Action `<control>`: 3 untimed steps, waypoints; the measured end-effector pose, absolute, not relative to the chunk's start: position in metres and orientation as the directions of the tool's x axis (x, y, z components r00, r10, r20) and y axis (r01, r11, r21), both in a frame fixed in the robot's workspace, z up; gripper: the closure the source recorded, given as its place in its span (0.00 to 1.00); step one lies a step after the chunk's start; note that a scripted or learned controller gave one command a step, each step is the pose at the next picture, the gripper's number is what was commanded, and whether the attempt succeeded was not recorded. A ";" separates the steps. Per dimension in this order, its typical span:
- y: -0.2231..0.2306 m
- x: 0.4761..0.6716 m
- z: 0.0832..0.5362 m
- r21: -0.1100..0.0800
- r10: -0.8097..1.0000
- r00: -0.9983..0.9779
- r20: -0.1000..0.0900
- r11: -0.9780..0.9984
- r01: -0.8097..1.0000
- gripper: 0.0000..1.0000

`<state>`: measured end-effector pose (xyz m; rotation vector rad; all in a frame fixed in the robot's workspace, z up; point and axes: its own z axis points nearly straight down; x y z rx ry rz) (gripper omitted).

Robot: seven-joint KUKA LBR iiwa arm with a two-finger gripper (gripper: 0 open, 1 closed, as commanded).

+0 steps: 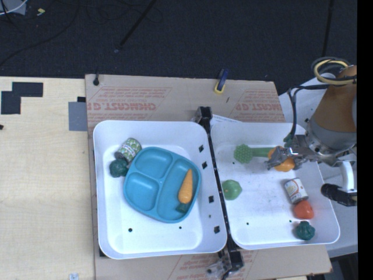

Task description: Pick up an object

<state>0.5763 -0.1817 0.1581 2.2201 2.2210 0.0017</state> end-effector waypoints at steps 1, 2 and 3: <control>-0.180 0.573 0.201 0.001 1.000 -0.001 0.000 0.001 1.000 1.00; -0.181 0.573 0.229 0.001 1.000 -0.002 0.000 0.002 1.000 1.00; -0.124 0.589 0.220 -0.004 1.000 -0.005 0.003 0.005 1.000 1.00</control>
